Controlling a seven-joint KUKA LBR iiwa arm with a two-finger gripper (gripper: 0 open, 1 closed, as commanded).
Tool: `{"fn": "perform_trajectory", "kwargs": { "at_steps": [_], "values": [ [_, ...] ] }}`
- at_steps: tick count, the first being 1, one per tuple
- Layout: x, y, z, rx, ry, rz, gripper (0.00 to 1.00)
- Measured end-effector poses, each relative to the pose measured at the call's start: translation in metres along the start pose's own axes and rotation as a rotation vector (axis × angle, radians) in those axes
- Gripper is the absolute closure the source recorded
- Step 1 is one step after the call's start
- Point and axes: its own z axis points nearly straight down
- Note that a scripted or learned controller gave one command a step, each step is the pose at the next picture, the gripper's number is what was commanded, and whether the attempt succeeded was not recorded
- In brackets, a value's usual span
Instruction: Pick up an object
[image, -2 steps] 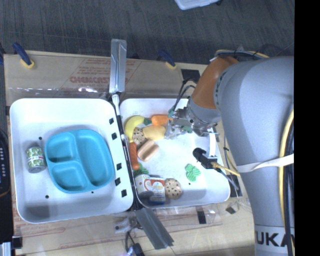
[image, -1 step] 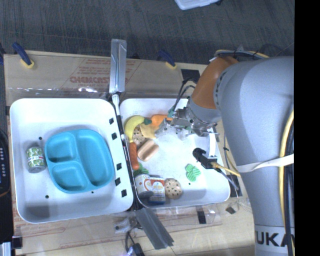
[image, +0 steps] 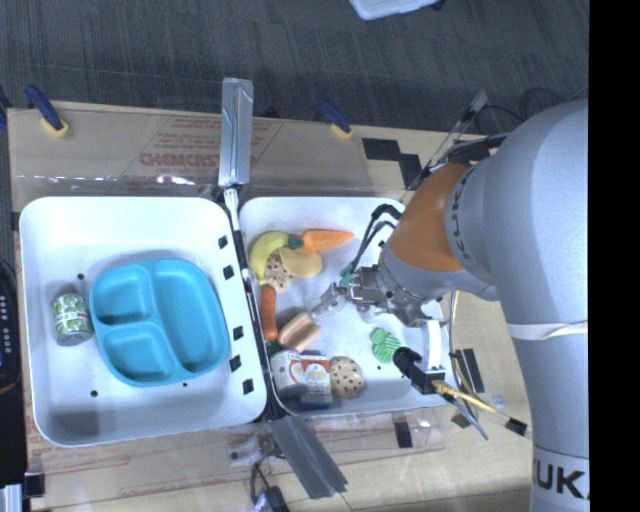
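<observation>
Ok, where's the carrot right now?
The carrot lies in the right bin, near its top edge in the camera view, just right of the banana and left of the arm's orange band.

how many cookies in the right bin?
2. One cookie sits by the banana near the bin's top left; the other cookie lies at the bottom edge. The arm may hide more.
</observation>
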Motion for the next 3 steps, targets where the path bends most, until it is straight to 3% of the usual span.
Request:
{"fn": "perform_trajectory", "kwargs": {
  "at_steps": [1,2,3],
  "values": [
    [0.001,0.001,-0.010,0.001,0.001,-0.005,1.00],
    [0.010,-0.014,0.000,0.000,0.001,0.217,1.00],
    [-0.049,-0.030,-0.001,-0.002,0.000,0.268,1.00]
  ]
}}
